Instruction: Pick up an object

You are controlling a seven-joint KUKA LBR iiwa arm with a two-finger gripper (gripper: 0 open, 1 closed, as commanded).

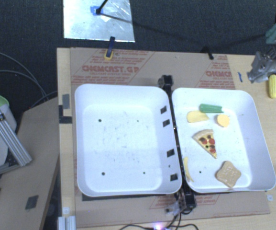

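Observation:
The right bin (257, 128) holds a green piece (210, 108), a yellow piece (196, 116), a small yellow-orange piece (223, 120), a pizza slice (206, 142), a toast slice (228, 173) and a pale strip (187, 169) by its left wall. My gripper (267, 75) hangs past the bin's far right corner, above the cardboard. A yellow corn-like piece (272, 86) shows upright directly under the gripper, meeting its lower edge. I cannot tell whether it is held or lies on the cardboard.
The left bin (85, 128) sits beside the right one, with a black hinge strip (169, 123) between them. A cardboard sheet (128, 66) lies under both. A metal frame (4, 128) stands at the far left.

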